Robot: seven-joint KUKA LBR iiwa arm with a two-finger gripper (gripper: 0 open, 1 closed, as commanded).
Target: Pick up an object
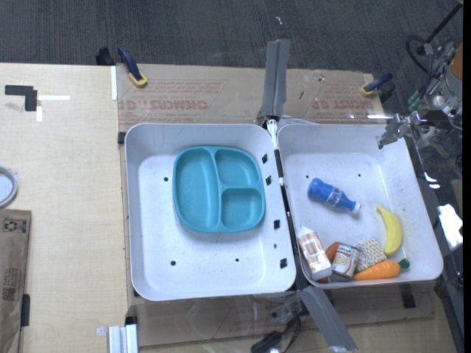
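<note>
two shallow white plastic bins are sitting side by side on the pale wooden worktop [59, 145], butted against a grey divider, so that things can be taken from either one. the left bin [147, 271] is carrying a teal plastic plate with three compartments [219, 190], lying flat near the middle. the right bin [412, 175] is holding the candidates for picking. a blue plastic bottle with a white cap [333, 195] is lying on its side, alone in the middle and well apart from everything else, which probably makes it the easiest to grasp. a yellow banana [391, 229] is lying near the right wall. along the near edge a small white and orange carton [314, 254], a little tin-like package [344, 261], a pale textured piece [372, 250] and an orange carrot with a green tip [378, 270] are crowding together, touching one another, likely having slid there; a grasp there risks catching a neighbour.

the gripper [401, 129] is hanging at the far right corner of the right bin, clear of all the objects and holding nothing; whether it is open or closed i cannot tell from here.
</note>
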